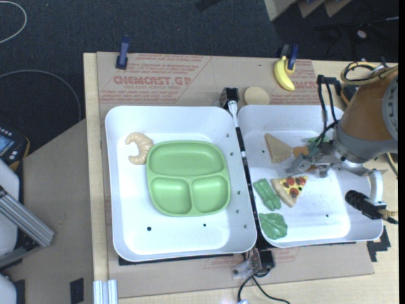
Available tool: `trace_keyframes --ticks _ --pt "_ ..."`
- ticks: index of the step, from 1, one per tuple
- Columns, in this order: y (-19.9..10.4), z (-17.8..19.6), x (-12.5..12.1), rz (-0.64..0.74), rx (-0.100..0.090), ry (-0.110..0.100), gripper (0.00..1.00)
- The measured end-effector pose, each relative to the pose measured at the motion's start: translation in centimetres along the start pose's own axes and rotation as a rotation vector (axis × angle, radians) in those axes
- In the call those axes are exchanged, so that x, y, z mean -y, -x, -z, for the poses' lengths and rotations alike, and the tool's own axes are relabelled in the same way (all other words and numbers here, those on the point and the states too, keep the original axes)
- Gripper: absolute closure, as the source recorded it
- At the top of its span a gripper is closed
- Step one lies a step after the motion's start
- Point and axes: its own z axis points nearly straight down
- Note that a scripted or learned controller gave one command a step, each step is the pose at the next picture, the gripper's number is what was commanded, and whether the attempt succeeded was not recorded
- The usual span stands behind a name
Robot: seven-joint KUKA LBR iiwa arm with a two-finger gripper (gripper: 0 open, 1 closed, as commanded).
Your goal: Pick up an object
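Overhead, the gripper (302, 165) hung low in the right bin (329, 230), reaching in from the right with its dark fingers spread apart and nothing between them. Just below its tips lay a toy pizza slice (290, 189), apart from the fingers. A tan wedge (277, 147) sat just above and to the left of the gripper. A green pea pod (267, 194) lay beside the pizza slice, and a green leaf (273, 225) rested near the bin's front wall. The left bin (126, 233) bore a green divided plate (188, 177) with a croissant (138, 147) touching its left rim. A banana (284, 76) and a beige round object (256, 95) lay on the bench behind the bins.
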Motion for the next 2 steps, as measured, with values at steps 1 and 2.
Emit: trace_keyframes --ticks 1,2 --pt "-7.7 -0.9 -1.5 0.001 0.002 0.005 0.00" --pt "-7.1 -0.9 6.8 -0.008 0.003 0.001 0.00"
